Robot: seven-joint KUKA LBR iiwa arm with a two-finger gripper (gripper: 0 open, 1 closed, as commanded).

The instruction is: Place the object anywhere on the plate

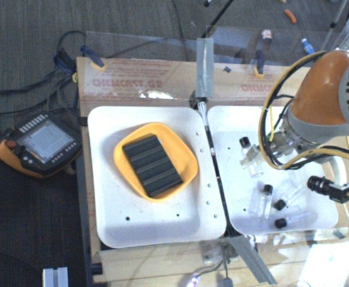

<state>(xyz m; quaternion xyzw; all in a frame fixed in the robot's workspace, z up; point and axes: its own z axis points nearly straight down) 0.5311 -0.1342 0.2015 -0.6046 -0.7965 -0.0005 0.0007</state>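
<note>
A yellow plate [187, 155] lies in the left bin [106, 178]. On it rests a black ridged rectangular block [152, 165], lying diagonally across the plate's middle. My arm [319, 97], grey with its orange band, hangs over the right bin [234, 220] at that bin's right side. The gripper [280, 153] points down beneath the wrist, seen from above among cables, well apart from the plate and the block. Nothing shows between it and the bin floor.
Several small clear vials with black caps lie in the right bin, such as one [245, 142] near its top left and one [280, 223] by its front wall. A black connector [321, 185] sticks out below the wrist. A teach pendant [40, 145] lies left of the bench.
</note>
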